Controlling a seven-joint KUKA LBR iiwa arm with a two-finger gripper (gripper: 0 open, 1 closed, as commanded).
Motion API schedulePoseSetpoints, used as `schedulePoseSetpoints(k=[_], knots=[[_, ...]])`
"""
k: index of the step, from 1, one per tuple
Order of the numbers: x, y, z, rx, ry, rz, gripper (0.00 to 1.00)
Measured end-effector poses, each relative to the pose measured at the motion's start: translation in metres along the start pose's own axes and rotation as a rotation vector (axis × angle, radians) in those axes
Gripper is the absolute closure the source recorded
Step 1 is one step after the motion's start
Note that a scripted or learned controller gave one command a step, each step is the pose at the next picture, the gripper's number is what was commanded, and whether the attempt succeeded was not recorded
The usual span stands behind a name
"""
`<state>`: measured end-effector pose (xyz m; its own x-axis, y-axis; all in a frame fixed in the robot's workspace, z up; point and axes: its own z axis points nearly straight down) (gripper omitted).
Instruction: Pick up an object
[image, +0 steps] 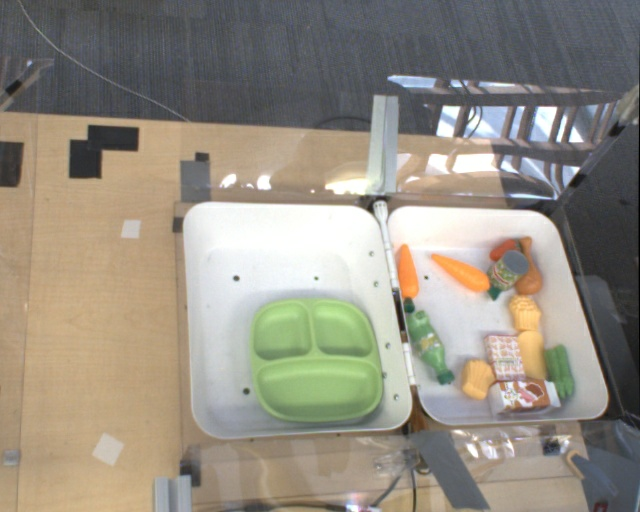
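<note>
Now the toy food sits in the right bin (560, 400): two carrots (461, 272) up top, a green bottle (428, 345) by the left wall, small cartons (522, 396) near the front. A green divided plate (316, 360) lies in the left bin (215, 300).

Green divided plate (317, 360) in left bin (215, 300); toy foods fill right bin (455, 310)

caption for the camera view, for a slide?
Left bin holds a green divided plate; right bin holds toy food, including two carrots.
</note>
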<state>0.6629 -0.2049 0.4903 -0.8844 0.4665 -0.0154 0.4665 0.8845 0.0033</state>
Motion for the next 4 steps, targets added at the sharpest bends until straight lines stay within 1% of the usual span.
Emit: schedulePoseSetpoints(k=[1, 2, 3, 4], knots=[[0.0019, 0.0007, 0.0033, 0.001, 0.004, -0.02, 1.0], [0.0009, 0.0009, 0.0014, 0.0, 0.003, 0.002, 1.0], [0.0014, 0.0013, 0.0016, 0.001, 0.003, -0.004, 1.0], [0.0037, 0.0, 0.002, 0.001, 0.005, -0.046, 1.0]])
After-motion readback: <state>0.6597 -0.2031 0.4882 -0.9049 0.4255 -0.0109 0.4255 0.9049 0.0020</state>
